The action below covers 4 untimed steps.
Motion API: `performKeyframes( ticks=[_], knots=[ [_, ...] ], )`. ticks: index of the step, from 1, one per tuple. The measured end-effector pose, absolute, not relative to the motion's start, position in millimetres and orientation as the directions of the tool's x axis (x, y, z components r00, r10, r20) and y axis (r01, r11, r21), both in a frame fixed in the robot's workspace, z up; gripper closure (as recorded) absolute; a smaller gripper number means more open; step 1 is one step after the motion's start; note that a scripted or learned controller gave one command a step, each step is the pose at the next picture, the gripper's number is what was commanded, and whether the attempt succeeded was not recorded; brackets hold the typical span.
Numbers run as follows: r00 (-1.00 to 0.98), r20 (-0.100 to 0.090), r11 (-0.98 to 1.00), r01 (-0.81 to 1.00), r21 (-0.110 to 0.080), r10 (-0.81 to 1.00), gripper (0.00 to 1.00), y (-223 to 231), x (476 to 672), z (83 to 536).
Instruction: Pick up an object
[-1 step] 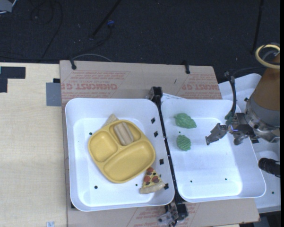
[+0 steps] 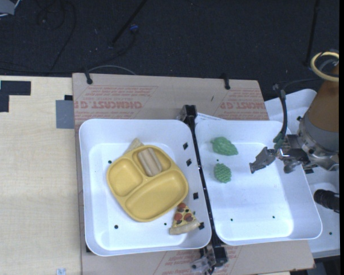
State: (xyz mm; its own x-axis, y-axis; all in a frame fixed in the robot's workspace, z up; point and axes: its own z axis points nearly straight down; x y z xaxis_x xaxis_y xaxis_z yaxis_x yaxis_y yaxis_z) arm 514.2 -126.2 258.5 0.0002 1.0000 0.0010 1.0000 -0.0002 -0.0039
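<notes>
Pizza slice (image 2: 184,221) lies nearest, in the left bin. Two green lumps (image 2: 222,172) sit in the right bin (image 2: 275,225), at nine o'clock from the tool (image 2: 262,160), whose jaws look spread and hold nothing.

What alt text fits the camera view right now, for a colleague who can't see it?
The arm's pincer hangs over the right bin, beside two green toy pieces and holding nothing. The left bin holds a yellow divided plate with a tan bun-like piece in one compartment and a toy pizza slice beside the plate.
</notes>
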Motion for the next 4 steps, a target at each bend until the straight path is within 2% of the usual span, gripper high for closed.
performKeyframes(
  ticks=[2,3,4],
  knots=[
    [0.000,0.003,0.000,1.000,-0.010,1.000,0.00,-124.1,505.8,133.4],
    [0.001,0.001,-0.001,1.000,-0.002,1.000,0.00,-123.7,505.8,86.8],
    [0.006,0.001,-0.006,1.000,-0.002,1.000,1.00,-124.7,506.3,98.5]
  ],
)
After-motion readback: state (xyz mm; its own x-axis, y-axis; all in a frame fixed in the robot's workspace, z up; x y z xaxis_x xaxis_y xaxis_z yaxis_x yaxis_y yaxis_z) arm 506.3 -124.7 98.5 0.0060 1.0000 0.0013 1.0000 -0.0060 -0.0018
